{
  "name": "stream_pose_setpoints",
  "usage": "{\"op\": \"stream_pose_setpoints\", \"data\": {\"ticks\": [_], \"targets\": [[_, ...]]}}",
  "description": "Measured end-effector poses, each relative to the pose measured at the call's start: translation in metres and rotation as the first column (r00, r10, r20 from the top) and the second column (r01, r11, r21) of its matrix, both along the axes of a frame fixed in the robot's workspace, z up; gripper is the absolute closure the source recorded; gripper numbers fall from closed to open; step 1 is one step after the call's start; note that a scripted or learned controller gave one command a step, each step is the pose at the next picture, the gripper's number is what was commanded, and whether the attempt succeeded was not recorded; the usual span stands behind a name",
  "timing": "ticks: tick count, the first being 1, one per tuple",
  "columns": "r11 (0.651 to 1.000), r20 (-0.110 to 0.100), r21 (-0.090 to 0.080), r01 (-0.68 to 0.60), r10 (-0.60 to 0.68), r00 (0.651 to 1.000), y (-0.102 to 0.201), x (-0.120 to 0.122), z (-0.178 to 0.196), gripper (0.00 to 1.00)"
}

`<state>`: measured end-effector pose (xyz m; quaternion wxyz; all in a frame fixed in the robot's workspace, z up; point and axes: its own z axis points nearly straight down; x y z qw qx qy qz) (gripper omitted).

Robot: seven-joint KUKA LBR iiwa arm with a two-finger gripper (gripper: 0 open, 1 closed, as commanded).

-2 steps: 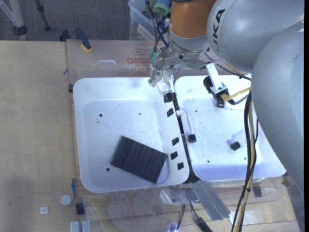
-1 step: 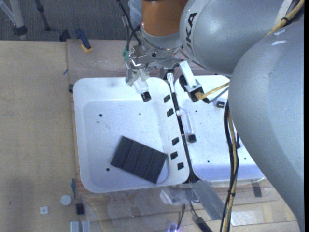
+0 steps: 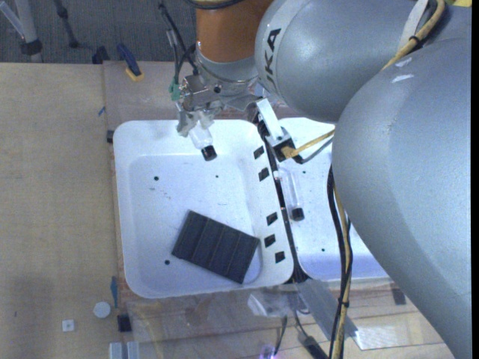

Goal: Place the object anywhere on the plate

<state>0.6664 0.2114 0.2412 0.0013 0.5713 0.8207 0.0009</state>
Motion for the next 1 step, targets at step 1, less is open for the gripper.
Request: {"op": "stream_pose_setpoints", "data": {"ticks": [1], "targets": [[0.999,-0.006,-0.001,-0.046,0.046,0.999,0.0076,-0.0007,-0.0324,1.0]]}}
